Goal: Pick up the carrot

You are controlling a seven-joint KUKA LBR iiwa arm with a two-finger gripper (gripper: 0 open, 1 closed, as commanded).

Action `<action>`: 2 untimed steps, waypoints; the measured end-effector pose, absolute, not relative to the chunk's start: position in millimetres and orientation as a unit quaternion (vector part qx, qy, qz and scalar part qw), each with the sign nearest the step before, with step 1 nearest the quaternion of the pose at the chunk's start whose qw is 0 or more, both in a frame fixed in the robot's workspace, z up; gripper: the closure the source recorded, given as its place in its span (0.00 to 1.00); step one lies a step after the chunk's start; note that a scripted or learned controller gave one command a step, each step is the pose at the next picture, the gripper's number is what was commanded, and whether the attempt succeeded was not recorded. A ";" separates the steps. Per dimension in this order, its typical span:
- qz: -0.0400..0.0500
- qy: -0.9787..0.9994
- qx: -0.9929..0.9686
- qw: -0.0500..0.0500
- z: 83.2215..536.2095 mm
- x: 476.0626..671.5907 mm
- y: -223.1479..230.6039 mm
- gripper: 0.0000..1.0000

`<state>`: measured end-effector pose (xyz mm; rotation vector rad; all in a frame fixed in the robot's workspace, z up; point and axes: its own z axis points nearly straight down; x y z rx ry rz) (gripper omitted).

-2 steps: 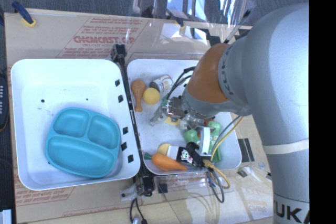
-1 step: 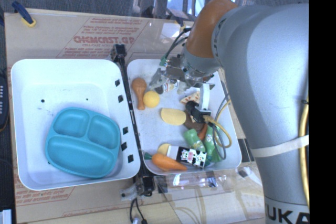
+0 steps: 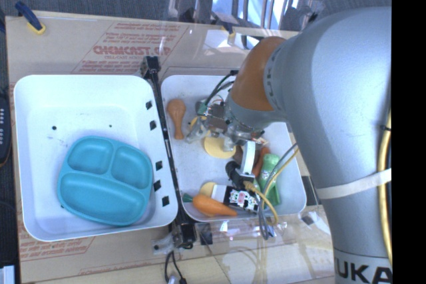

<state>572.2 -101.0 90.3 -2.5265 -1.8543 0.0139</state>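
Note:
The carrot (image 3: 212, 207) is orange with a green stub at its left end. It lies flat along the near wall of the right bin (image 3: 174, 91). My gripper (image 3: 204, 119) is low in the middle of that bin, beside a tan drumstick (image 3: 176, 116) and well behind the carrot. The arm's grey wrist and orange band cover the bin's right side. Nothing is seen held in the gripper.
A pale yellow disc (image 3: 218, 147) lies under the gripper, and a yellowish piece (image 3: 208, 189) sits just behind the carrot. A green and orange item (image 3: 269, 171) rests at the bin's right. The left bin (image 3: 40, 103) holds a blue divided plate (image 3: 105, 179).

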 end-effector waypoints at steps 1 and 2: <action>0.006 -0.595 -0.804 0.005 100.4 572.6 -100.5 1.00; 0.003 -0.509 -0.861 0.001 193.4 582.4 -70.6 1.00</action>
